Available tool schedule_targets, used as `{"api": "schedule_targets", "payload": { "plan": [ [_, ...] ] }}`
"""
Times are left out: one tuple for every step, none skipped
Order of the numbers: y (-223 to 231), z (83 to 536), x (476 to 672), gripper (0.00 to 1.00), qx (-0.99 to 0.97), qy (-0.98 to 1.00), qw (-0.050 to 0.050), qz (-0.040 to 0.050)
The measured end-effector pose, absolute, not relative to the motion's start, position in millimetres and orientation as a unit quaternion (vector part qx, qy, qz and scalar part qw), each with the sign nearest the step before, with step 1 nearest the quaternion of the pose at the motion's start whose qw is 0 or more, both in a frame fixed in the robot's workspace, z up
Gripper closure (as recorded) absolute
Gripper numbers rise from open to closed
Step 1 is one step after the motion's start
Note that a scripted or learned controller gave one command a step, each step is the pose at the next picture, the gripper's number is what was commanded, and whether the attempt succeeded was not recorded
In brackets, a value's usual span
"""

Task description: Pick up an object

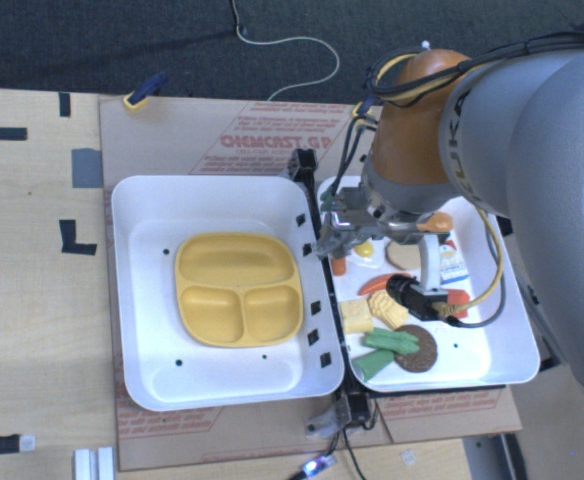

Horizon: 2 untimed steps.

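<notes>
Honestly can't tell how the jaws stand; the two-finger gripper (344, 230) is a dark clutter of metal tucked under the wrist, right at the left edge of the right-hand shallow white bin (507, 353), and nothing shows between its tips from up here.

So as for progress, I'd say the pick isn't done yet; no object is visibly lifted, everything looks to be lying on the bin floor. The candidates are all in that right bin, in a little heap just near-side of the gripper: a pale yellow cheese-like block (356, 315), a green leafy plastic piece (390, 342), a dark brown round cookie-shaped disc (419, 350), an orange-red carrot-like stick (375, 284), a beige round flat piece (403, 257). Left bin (132, 268) has a yellow plastic divided plate (239, 288) sitting in the middle, well apart from the gripper.

Pose: the grey arm with the orange band (412, 118) reaches in from the right and bends down steeply, wrist pointing roughly straight down over the far-left part of the right bin, close to the divider between the bins; my guess is what's left is the actual grab and the lift.
</notes>
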<state>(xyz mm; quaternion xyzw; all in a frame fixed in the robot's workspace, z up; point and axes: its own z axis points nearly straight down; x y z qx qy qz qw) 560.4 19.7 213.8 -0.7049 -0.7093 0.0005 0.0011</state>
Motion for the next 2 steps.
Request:
{"api": "schedule_targets", "payload": {
  "plan": [
    [27.4, 214.5, 565.0, 1.0, -0.706, -0.708, 0.001, 0.0007],
    [23.8, 218.3, 552.5, 1.0, -0.707, -0.707, 0.001, 0.0014]
  ]
}}
